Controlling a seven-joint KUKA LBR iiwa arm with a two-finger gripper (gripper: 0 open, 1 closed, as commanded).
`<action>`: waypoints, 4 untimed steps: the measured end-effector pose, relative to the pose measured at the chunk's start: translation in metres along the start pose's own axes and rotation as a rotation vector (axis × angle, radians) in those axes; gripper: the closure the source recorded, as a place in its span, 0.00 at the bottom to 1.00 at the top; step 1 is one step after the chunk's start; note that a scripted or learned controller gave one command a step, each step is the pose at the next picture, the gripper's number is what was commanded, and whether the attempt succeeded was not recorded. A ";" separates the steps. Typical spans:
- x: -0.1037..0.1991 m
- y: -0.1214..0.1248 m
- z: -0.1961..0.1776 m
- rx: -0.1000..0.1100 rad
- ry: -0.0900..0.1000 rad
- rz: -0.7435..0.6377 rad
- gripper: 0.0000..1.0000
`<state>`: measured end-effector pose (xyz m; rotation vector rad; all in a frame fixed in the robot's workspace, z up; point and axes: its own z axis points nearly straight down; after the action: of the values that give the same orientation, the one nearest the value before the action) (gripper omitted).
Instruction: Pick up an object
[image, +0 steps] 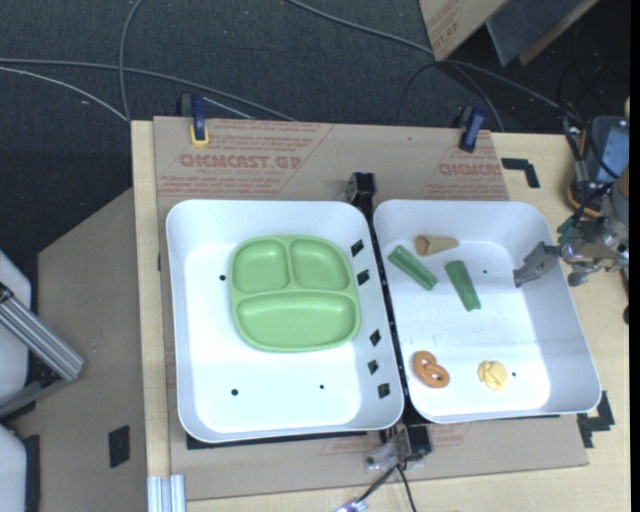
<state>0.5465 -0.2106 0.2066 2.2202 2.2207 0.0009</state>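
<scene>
Objects: five small items lie in the right bin (560, 300), none of them held.
Green pieces: two green sticks, one (412, 268) near the bin's left wall, the other (462, 285) just right of it — both tilted, apart from each other.
Tan piece: small cone-like item (435, 243) at the far side, just above the green sticks.
Pretzel: orange-brown pretzel shape (431, 370) near the front left corner.
Yellow piece: pale yellow lump (492, 374) to the right of the pretzel, well apart from the green sticks.
Left bin: white bin (200, 300) carries a green divided plate (294, 294) with three compartments, sitting toward the far half.
Tool: tool (530, 266) hangs over the right bin's right side, at the rim — cannot tell whether it is spread or closed; nothing visible in it.
Bench: cardboard-topped bench (270, 155) with two clamps, one blue and yellow (199, 118), one blue (471, 126), at the far edge.
</scene>
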 end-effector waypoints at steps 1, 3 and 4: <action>0.001 -0.001 0.042 0.006 0.003 0.000 0.00; 0.012 -0.006 0.123 0.006 0.003 0.000 0.00; 0.011 -0.005 0.110 0.002 0.002 0.000 1.00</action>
<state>0.5419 -0.1994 0.0962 2.2223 2.2225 0.0017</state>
